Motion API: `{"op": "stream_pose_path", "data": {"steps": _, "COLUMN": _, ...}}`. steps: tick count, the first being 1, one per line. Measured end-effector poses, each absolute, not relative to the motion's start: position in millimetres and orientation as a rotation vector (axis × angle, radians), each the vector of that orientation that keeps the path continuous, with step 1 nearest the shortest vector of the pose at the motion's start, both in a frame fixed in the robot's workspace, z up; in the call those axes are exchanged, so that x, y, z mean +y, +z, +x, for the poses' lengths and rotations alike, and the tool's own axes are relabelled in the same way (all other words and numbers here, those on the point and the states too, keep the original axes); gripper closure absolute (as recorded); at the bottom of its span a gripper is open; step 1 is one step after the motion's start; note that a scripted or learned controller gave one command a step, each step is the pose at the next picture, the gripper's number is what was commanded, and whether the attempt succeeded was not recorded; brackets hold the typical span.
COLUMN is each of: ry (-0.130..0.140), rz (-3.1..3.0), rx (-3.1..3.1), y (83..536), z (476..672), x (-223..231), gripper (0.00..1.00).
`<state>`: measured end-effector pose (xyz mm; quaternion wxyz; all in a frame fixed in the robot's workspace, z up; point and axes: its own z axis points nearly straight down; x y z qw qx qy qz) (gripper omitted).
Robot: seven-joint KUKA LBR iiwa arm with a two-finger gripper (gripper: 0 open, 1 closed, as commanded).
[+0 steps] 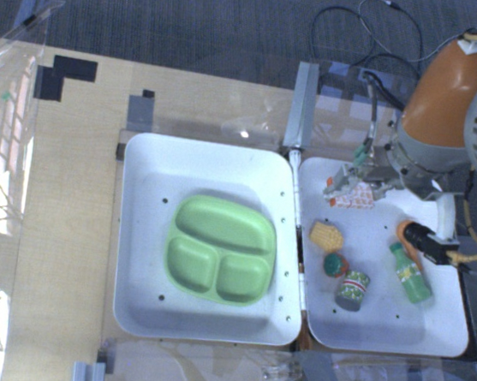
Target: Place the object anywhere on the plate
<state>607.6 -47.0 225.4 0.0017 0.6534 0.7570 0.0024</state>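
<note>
Red-and-white checkered packet (355,197), the likely task object, lies at the back of the right bin (445,336), well apart from the green three-compartment plate (218,248) in the left bin (135,298). Directly above the packet hangs the gripper (354,175), though whether its fingers are spread or touching it cannot be made out. Nearer the front lie a yellow corn cob (326,235), a red-and-green ball (336,264), a patterned can (351,290), and a green bottle (410,275).
</note>
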Motion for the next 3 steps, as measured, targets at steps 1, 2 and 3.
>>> {"op": "stream_pose_path", "data": {"steps": 1, "ry": 0.003, "rz": 1.995, "rx": 2.427, "y": 205.7, "z": 543.3, "x": 6.7, "gripper": 1.0}}
{"op": "stream_pose_path", "data": {"steps": 2, "ry": 0.003, "rz": 1.958, "rx": 2.456, "y": 184.5, "z": 545.9, "x": 108.7, "gripper": 1.0}}
{"op": "stream_pose_path", "data": {"steps": 3, "ry": 0.003, "rz": 1.959, "rx": 2.455, "y": 184.7, "z": 546.0, "x": 108.4, "gripper": 0.0}}
